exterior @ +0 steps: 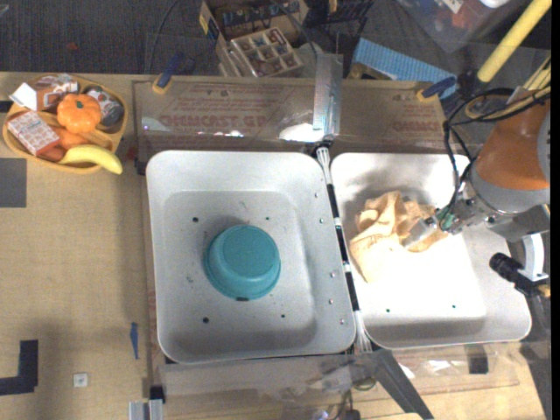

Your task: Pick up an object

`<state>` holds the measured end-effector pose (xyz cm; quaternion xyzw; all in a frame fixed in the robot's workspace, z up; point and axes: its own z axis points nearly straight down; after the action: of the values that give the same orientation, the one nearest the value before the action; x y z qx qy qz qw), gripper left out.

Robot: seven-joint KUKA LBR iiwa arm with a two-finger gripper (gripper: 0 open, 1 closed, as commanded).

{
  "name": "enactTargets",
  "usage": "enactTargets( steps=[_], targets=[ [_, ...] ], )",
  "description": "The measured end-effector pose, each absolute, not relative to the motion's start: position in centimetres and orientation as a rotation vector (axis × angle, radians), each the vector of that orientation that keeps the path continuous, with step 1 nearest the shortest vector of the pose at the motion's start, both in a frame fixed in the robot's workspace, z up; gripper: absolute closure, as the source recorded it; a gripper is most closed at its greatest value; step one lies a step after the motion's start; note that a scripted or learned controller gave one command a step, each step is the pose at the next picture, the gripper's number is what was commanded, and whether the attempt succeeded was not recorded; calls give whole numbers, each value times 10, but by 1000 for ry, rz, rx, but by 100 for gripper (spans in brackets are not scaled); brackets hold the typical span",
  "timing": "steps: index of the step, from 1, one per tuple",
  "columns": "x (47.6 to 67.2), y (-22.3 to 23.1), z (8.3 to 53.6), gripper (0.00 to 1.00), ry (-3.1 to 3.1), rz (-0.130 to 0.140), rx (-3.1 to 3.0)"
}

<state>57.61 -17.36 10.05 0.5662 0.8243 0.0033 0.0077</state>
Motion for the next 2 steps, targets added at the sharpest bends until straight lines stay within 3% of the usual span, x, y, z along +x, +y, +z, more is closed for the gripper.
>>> enactTargets(
  steps=[1, 2],
  targets=[
    [576, -174, 101, 0, 2577, 10, 1770],
    [577, -175, 111, 100, 2570, 13, 1771]
  ],
)
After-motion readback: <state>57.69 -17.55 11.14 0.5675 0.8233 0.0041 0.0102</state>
